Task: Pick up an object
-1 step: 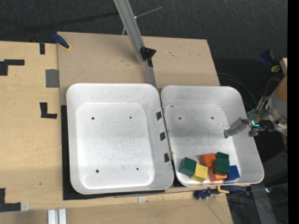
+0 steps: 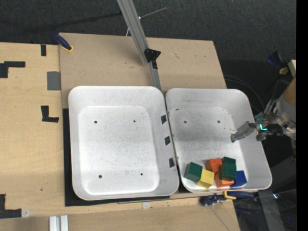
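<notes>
Near edge, lower right of frame: cluster of blocks packed in the right bin's [image 2: 207, 97] bottom right corner, against its near rim. Green block [image 2: 193, 171], yellow block [image 2: 207, 177], orange block [image 2: 213, 165], dark green block [image 2: 229, 167], blue block [image 2: 239, 178], all touching or just beside each other. Another orange piece is wedged low between the yellow and blue ones.

Rest of the right bin floor above the cluster is bare, with open room toward the far rim and left wall.

Left bin [image 2: 115, 93] sits just beside it, rims touching at frame centre; floor bare, wide open.

End effector [image 2: 239, 132] at right of frame, over the right bin's right rim, above the blocks and apart from them; grey finger [image 2: 241, 130] points left into the bin. Cannot tell how far open it is; nothing seen held in it.

Far: wooden surface [image 2: 183, 61] beyond the bins, a slanted metal pole [image 2: 132, 18] rising to top of frame.
</notes>
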Tool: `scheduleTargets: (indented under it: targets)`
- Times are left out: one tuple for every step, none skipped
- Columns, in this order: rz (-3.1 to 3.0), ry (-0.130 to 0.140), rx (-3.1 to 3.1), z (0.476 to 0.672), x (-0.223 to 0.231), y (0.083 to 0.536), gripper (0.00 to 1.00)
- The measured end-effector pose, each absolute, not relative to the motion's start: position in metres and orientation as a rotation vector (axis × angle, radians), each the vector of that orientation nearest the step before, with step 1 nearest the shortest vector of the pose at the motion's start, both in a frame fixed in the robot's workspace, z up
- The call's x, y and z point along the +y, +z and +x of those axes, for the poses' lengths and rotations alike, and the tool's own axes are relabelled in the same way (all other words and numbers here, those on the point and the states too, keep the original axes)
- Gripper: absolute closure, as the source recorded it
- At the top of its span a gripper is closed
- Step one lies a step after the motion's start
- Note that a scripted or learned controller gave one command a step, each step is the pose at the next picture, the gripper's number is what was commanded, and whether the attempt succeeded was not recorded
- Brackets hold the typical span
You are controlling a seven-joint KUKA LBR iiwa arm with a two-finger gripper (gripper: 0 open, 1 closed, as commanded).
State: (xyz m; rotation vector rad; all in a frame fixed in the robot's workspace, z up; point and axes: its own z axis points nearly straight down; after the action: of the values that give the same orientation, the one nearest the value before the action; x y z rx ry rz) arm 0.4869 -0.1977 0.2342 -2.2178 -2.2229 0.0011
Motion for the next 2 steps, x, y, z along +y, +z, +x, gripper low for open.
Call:
scheduleTargets:
  targets:
    - [-2.218, 0.007, -2.217, 0.486, -0.207, 0.181, 0.0]
    - [-2.215, 0.005, -2.218, 0.485, -0.196, 0.128, 0.0]
